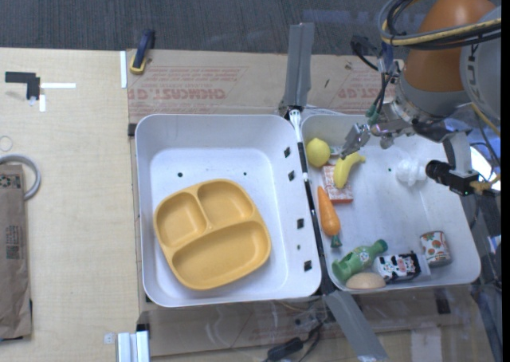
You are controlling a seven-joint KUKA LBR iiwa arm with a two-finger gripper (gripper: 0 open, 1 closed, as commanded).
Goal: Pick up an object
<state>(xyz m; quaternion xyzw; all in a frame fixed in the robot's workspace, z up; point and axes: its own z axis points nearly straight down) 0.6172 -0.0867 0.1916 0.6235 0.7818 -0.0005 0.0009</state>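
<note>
While the arm is reaching in from the right, these lines are laying out the moment:

Hand: the hand (356,139) is hovering over the upper left part of the right bin (446,217), just above the banana; whether its tips are spread or pressed together I cannot tell, and nothing is showing between them.

Nearest thing: the banana (347,168) is lying in the right bin, partly over a red-and-white packet (336,190), with the lemon (318,151) just beside it to the left.

Other things: the carrot (329,213) is lying along the bin's left wall; the green bottle (358,258), a small black-and-white carton (398,265) and a can (434,248) are sitting near the bottom edge.

Left bin: the left bin (159,145) is holding 1 yellow divided plate (212,233).

Step in hand, as I am judging it: the hand is lining up over the banana for a descent.

Doing it well: I am thinking the tips should be straddling the banana across its narrow width, staying off the lemon and the bin's wall, and going low enough to be closing around the fruit and not skating over its curved top.

Risk: the packet underneath may be shifting or lifting along.
</note>
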